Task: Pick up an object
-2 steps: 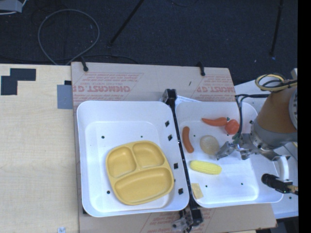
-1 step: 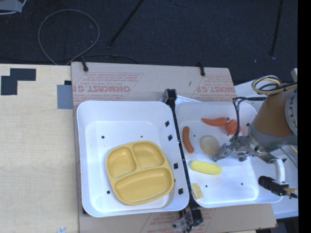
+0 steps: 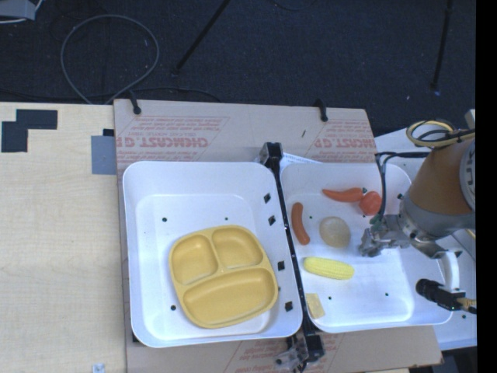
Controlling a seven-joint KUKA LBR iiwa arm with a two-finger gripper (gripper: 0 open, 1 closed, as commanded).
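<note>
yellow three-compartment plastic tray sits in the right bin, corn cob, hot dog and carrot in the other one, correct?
Not quite. The camera view shows the yellow three-compartment plastic tray in the left white bin, not the right. The yellow corn cob, the reddish-brown hot dog and the orange carrot lie in the right white bin, so they are in the other one, as you said.

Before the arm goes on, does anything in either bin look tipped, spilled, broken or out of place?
Nothing stands out. The yellow tray lies flat in the left bin. In the right bin the corn, sausage, carrot and pale ball lie loose and apart, with the gripper beside the ball.
</note>
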